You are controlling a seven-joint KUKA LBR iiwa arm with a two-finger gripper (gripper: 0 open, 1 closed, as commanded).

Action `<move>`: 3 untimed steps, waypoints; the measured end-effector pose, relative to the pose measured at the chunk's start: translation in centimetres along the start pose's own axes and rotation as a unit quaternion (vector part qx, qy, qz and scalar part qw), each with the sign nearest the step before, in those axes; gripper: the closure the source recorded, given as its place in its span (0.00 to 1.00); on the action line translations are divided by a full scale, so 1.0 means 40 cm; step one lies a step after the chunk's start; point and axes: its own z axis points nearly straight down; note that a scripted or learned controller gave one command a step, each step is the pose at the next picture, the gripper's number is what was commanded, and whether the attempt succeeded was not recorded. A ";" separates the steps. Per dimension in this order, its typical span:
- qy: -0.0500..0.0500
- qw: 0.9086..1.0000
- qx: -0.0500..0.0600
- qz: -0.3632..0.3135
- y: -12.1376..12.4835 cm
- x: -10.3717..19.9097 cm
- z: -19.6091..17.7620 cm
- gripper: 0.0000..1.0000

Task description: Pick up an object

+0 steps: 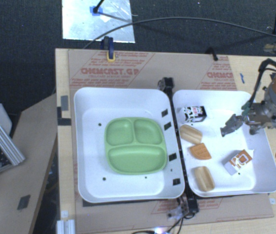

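You are in the approach step: your end effector (pixel 231 125) hangs over the right bin (pixel 269 179), above bare floor, with nothing visibly between its fingers; whether they are spread I cannot tell from this blurred slant. The nearest pick is the small orange-and-white box (pixel 239 160) just below it, so your next move probably calls for shifting over the box and descending.

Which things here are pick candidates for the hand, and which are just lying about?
Job:
- hand over the right white bin
- black-and-white carton
- tan bread roll
- orange wedge
- tan loaf
- orange-and-white box

Lying about:
- green divided plate
- blue clamp
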 end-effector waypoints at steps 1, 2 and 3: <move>0.000 1.000 -0.004 -0.001 0.002 0.001 -0.010 0.00; 0.000 1.000 -0.003 0.000 -0.018 0.001 0.134 0.00; 0.000 1.000 -0.002 0.001 -0.019 -0.022 0.252 0.00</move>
